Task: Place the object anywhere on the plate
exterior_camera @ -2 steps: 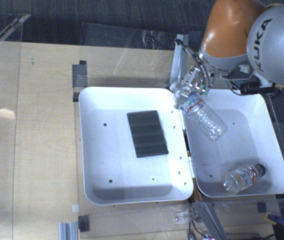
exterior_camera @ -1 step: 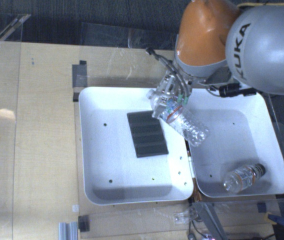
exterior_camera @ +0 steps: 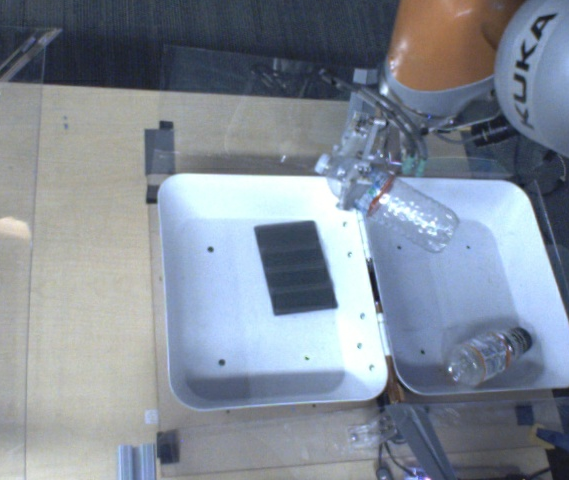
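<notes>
Wooden bench (exterior_camera: 74, 298); "KUKA" on arm (exterior_camera: 549, 58).

KUKA iiwa arm (exterior_camera: 549, 63), upper right of the frame: rounded light-grey joint housing, smooth and glossy, marked "KUKA" in dark capital letters running up its curved face. Adjoining it toward the frame's centre, a bulbous orange band (exterior_camera: 442, 28) with a soft sheen, closing into a narrow grey wrist flange (exterior_camera: 426, 96) beneath. Below the flange, a two-finger gripper (exterior_camera: 362, 173) of bare silver metal: small angular brackets and plates, with thin dark cables looped alongside. Dark cabling (exterior_camera: 489, 133) also shows beneath the grey housing, at the right.
</notes>
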Controlling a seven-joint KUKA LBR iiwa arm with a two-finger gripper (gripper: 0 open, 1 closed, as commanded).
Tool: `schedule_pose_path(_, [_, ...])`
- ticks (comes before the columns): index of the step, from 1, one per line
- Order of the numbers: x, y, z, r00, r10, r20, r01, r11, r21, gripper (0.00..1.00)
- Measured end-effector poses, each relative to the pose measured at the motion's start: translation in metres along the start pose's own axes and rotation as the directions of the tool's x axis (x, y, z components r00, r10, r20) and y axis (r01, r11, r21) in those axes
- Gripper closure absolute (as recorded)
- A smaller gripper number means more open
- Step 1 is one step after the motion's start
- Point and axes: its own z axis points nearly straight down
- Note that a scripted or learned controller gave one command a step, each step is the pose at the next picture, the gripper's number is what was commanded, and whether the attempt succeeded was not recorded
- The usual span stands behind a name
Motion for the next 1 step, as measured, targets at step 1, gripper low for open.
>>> schedule_pose_path(1, [-0.0008,-0.0158,-0.0357,0.997,0.073,-0.001,-0.073,0.997,0.0,1.0])
